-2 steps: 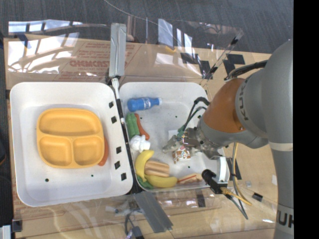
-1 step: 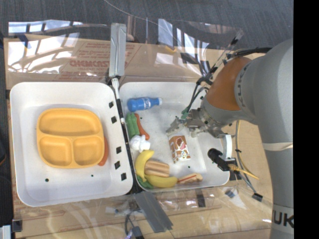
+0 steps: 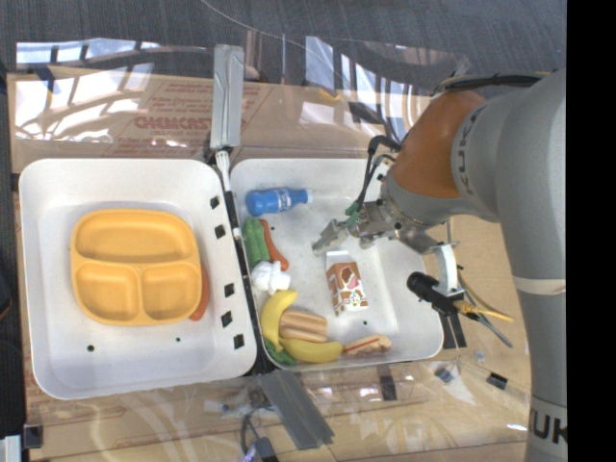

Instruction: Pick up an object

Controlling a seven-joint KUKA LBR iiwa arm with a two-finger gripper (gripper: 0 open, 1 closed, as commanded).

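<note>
Hovering over the right bin [image 3: 414,176], the end effector [image 3: 339,236] sits at the tip of the grey arm [image 3: 500,162], which reaches in from the right. Its fingers point left and slightly near, toward the bin's middle. How far apart they stand I cannot tell; the shapes there are small and dark. Nothing shows between them.

Objects in the right bin: a blue bottle [image 3: 274,200] lying on its side at the far left; a green vegetable [image 3: 256,242] and an orange one [image 3: 276,249] along the left wall; a small white piece [image 3: 270,277] below those; a banana [image 3: 294,340] at the near left with a hot dog bun [image 3: 303,326] on it; another small food piece [image 3: 369,346] at the near edge; a little carton [image 3: 346,286] lying flat near the middle. The left bin [image 3: 38,258] carries a yellow divided tray [image 3: 135,266].

Step in hand, as I judge it: approach, no grasp made yet. The carton is the closest candidate, just near of the fingertips and apart from them.

Next move calls for shifting nearward over the carton, lining the fingers across its narrow sides, descending to the bin floor, then closing. The carton lies flat, so a shallow descent would likely slide off its top face. It has clear space around it, which helps.
</note>
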